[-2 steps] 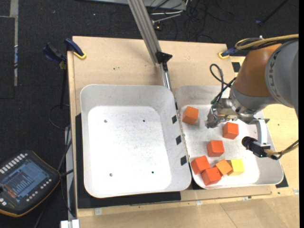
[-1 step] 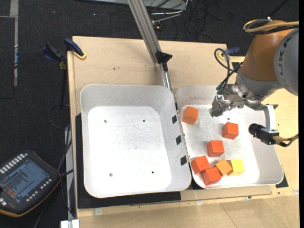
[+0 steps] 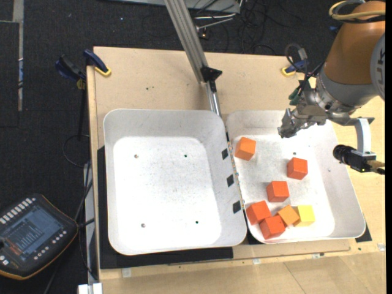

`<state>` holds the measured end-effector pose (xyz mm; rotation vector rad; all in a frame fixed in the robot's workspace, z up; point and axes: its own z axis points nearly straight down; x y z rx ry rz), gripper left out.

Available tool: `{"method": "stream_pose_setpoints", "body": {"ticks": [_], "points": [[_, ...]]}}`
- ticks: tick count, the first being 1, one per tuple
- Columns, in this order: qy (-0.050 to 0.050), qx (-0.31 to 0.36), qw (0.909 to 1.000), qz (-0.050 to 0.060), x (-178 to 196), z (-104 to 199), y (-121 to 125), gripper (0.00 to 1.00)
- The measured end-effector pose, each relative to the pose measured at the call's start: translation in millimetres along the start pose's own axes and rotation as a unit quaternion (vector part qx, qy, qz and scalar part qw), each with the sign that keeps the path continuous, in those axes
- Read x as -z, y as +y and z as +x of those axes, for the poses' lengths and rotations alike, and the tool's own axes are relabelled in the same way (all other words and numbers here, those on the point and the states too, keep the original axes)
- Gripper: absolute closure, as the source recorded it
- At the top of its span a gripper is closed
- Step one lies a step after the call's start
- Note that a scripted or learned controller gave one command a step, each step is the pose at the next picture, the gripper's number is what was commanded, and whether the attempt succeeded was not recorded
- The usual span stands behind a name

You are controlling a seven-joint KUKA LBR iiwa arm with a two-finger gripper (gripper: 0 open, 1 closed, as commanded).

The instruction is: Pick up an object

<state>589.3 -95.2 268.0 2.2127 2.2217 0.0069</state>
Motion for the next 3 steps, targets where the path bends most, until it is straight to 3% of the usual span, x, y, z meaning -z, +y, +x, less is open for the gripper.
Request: {"method": "stream_pose_setpoints", "body": {"ticks": [1, 3], "points": [[0.0, 0.0, 1.0, 0.002, 24.7, 0.1, 1.2, 1.0], [0.001, 0.002, 1.0, 0.005, 2.5, 107.0, 20.8, 1.0]]}}
